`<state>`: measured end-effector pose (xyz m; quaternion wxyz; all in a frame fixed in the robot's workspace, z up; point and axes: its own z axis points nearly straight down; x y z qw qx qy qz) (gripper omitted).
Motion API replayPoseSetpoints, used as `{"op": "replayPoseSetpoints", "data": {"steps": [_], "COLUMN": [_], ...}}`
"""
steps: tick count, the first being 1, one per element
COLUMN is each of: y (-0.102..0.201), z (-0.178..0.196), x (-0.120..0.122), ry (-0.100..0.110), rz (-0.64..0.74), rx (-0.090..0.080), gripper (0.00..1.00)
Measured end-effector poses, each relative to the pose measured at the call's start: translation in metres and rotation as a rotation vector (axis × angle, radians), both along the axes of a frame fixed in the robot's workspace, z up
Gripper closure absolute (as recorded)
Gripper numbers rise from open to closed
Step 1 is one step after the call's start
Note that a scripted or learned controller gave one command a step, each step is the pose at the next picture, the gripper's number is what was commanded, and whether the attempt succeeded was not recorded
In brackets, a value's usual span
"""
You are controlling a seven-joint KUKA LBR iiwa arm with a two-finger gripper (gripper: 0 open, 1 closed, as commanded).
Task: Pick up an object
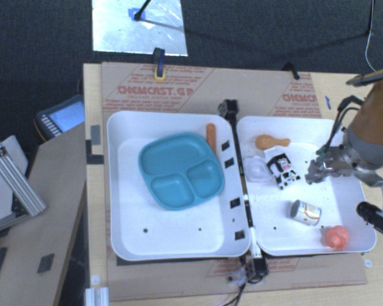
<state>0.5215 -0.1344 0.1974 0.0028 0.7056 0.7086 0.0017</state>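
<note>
Black-and-white and small, the cow toy (281, 171) is what I see closest to the gripper (317, 171); it lies in the right bin (306, 231), near that bin's middle and just beside the fingertips. From my screen I cannot tell how the jaws stand, since they read as a dark, blurred cluster. Around the toy I see an orange chicken drumstick (270, 142) above it, a clear plastic cup (256, 169) touching its left side, a tin can (305, 212) below, and a pink peach (336, 236) in the lower corner. My left bin (124, 234) carries a teal divided plate (180, 171) and an orange carrot (211, 136) partly tucked behind its rim.
</note>
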Motion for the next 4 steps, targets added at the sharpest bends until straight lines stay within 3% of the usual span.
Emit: {"op": "replayPoseSetpoints", "data": {"steps": [1,2,4], "y": [0.004,0.004,0.113], "z": [0.06,0.069,0.074], "x": [0.01,0.011,0.016], "ry": [-0.002,0.003,0.004], "rz": [0.002,0.001,0.006], "rx": [0.0,0.001,0.003], "gripper": [1.0,1.0,1.0]}}
